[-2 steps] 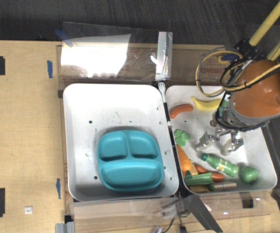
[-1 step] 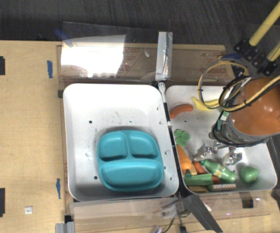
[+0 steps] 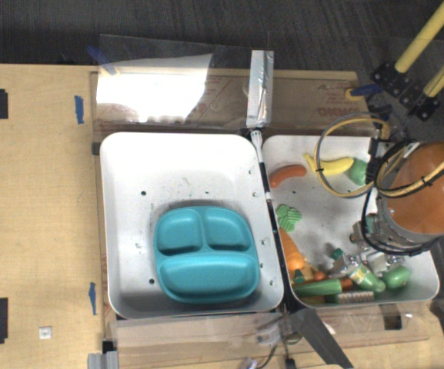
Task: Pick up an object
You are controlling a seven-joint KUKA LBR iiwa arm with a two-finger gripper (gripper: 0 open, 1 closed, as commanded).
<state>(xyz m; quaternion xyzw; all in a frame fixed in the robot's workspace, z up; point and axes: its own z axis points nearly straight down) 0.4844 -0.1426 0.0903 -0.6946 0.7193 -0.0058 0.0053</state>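
Claw [image 3: 369, 266] low in right bin [image 3: 325, 225] over toy vegetables [image 3: 337, 283]; we cannot tell its state, nothing visibly lifted; pick seems undone.

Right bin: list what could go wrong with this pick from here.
1. The gripper is low over a tight pile of toy food in the near corner of the right bin, so it may snag two pieces or none.
2. That pile lies against the bin's near wall, so a finger could hit the rim.
3. The yellow cable loops over the banana and might drag nearby items.
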